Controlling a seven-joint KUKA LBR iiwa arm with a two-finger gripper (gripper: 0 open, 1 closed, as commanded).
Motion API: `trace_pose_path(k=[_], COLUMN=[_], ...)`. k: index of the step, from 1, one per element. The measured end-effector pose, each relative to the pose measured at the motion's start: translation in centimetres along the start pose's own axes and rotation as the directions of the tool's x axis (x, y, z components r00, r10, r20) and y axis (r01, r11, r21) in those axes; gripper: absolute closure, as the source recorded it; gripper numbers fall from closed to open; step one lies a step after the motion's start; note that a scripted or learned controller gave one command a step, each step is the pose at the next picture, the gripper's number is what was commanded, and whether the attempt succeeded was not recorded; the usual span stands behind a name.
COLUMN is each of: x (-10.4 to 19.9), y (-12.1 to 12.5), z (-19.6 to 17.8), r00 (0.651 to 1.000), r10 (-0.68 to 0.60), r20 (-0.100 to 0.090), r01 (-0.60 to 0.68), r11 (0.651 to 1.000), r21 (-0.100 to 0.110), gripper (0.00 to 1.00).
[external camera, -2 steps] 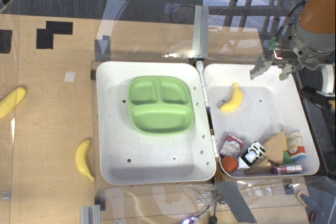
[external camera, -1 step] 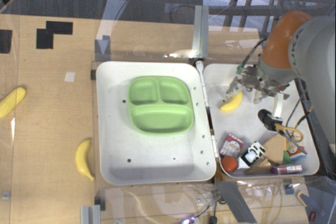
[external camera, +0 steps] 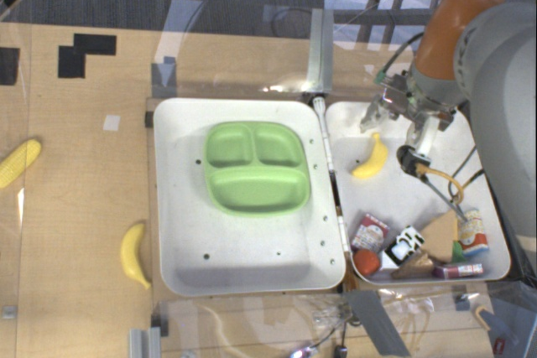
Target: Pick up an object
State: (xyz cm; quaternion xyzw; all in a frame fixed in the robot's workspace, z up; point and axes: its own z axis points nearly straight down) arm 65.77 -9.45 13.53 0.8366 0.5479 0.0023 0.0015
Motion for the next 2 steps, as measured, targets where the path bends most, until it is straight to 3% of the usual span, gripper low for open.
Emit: trace_pose_path(k=[1,2], x=[-3.5,-3.2], y=[-0.3,-0.1], z=[4.7,3.4], r00=[0.978,0.978], r10=[-0.208,-0.211], r20=[0.0,-0.004], r01=[0.208,0.211], r11=[0.978,0.978], r21=[-0.003,-0.012], gripper=[0.0,1.0])
